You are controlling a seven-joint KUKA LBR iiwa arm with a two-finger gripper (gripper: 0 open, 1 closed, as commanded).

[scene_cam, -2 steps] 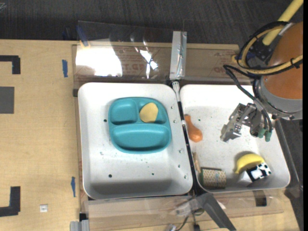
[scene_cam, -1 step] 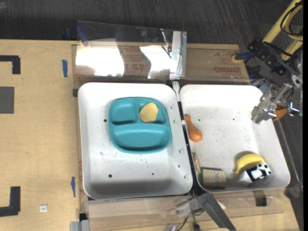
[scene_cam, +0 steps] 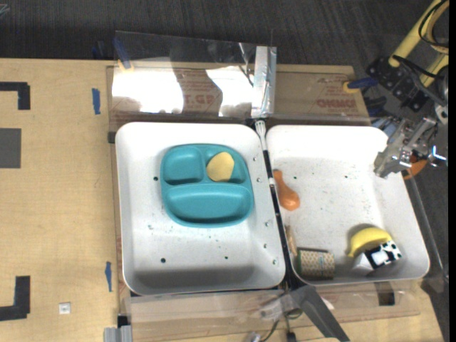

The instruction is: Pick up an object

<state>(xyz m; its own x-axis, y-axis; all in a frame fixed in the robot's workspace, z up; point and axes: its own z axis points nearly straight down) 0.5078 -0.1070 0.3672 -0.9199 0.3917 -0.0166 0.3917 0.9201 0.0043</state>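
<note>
In the right bin (scene_cam: pixel 335 144) lie an orange carrot-shaped piece (scene_cam: pixel 286 192) near its left wall, a yellow banana (scene_cam: pixel 368 239) at the front right, a small black-and-white object (scene_cam: pixel 384 254) just beside the banana, and a tan ribbed cylinder (scene_cam: pixel 315 262) along the front wall. In the left bin (scene_cam: pixel 135 191) a teal divided plate (scene_cam: pixel 206 201) carries a yellow rounded piece (scene_cam: pixel 220 167) in its upper right compartment. My gripper (scene_cam: pixel 390 162) hangs over the right bin's far right rim, well away from every object, with nothing seen in it.
A clear plastic sheet with a taped edge (scene_cam: pixel 260 84) stands behind the bins. Cables and a yellow fixture (scene_cam: pixel 417 38) crowd the top right. Cardboard (scene_cam: pixel 50 191) covers the bench to the left.
</note>
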